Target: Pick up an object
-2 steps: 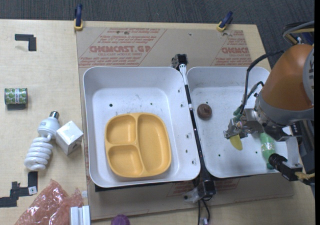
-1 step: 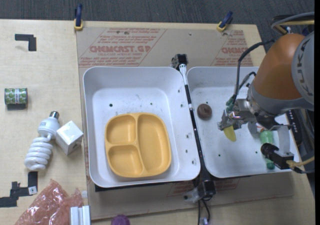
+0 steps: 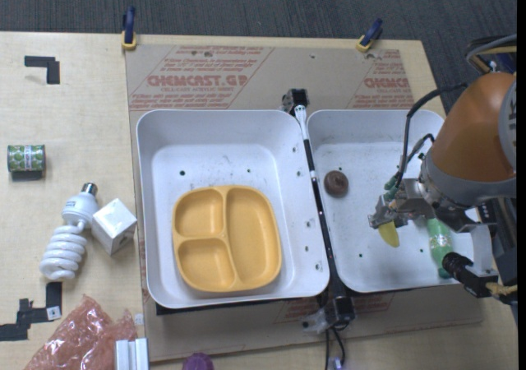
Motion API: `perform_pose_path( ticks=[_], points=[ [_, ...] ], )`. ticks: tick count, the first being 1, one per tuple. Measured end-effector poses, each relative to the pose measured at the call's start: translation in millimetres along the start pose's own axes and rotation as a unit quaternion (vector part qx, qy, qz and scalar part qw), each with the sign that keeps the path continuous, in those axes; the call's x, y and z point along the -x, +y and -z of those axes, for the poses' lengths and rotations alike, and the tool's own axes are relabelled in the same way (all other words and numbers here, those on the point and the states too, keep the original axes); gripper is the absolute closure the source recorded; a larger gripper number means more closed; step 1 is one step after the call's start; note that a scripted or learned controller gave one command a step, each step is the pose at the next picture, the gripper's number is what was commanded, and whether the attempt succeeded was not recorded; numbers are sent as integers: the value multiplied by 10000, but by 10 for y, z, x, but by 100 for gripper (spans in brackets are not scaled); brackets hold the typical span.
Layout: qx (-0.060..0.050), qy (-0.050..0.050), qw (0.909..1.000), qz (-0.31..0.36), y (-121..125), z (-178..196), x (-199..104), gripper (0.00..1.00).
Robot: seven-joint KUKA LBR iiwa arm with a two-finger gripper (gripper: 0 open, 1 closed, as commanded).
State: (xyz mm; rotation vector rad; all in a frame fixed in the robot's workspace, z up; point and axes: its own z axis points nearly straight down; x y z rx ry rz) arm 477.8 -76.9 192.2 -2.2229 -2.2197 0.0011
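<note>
Pincer [image 3: 389,214] is hovering over my right bin [image 3: 362,265], touching a yellow object [image 3: 389,234]; grip state I cannot tell. Next: confirming grasp, then lifting.

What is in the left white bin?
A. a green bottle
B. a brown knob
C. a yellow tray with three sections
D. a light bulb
C: the yellow tray lies flat in the left bin, while the brown knob sits in the right bin and the light bulb lies outside on the bench.
</note>
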Motion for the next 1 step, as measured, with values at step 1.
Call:
perform_pose_path(
  ticks=[1],
  points=[
    [-3, 1, 10000, 2, -3, -119, 262, 100]
  ],
)
